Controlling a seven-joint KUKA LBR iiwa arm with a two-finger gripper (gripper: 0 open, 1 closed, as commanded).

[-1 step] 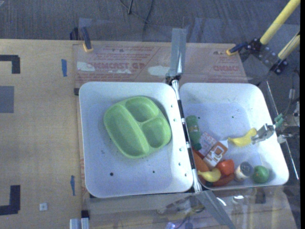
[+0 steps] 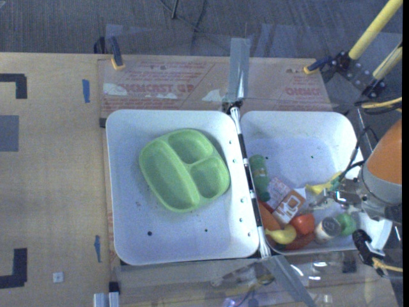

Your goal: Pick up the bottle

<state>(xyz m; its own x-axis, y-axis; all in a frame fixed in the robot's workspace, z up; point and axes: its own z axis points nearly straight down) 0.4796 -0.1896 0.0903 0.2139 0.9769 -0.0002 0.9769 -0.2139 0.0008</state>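
Your arm point(image 2: 388, 171) is cut off by the right edge, and it hides the right bin's point(image 2: 300, 121) near right corner. You can't tell the gripper's point(image 2: 342, 197) finger state. The small carton's point(image 2: 289, 204) print is unreadable.

white bins: 2, left bin point(image 2: 121, 190) and right bin point(image 2: 300, 130), sitting side by side on the worktop point(image 2: 51, 171) | green divided plate point(image 2: 184, 169): 1, lying in left bin | bottle point(image 2: 259, 174): 1, green, lying in right bin | orange carton point(image 2: 287, 204): 1 | banana point(image 2: 281, 236): 1 | red item point(image 2: 303, 223): 1 | remaining clutter overlapping, not counting reliably
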